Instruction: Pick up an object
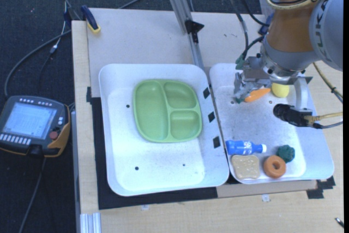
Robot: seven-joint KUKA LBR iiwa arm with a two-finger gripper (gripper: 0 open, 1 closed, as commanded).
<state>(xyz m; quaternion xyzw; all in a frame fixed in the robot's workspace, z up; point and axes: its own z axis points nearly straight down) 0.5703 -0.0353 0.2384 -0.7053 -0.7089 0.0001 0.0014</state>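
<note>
The tabletop (pixel 142 35) carries two white bins. The left bin (pixel 125 172) holds a green divided plate (pixel 166 110). Over the right bin (pixel 316 163) hangs the arm (pixel 297 13), its gripper (pixel 244 93) low beside an orange carrot (pixel 257 94); its state cannot be told. Along the near wall lie a blue bottle (pixel 245 147), toast (pixel 245 167), a doughnut (pixel 274 166) and a green lump (pixel 286 152).

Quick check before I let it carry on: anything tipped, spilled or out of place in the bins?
Nothing spilled or damaged. The green divided plate lies flat in the left bin, slightly rotated. In the right bin, the blue bottle lies on its side by the toast slice and donut. The gripper is beside the carrot.
</note>
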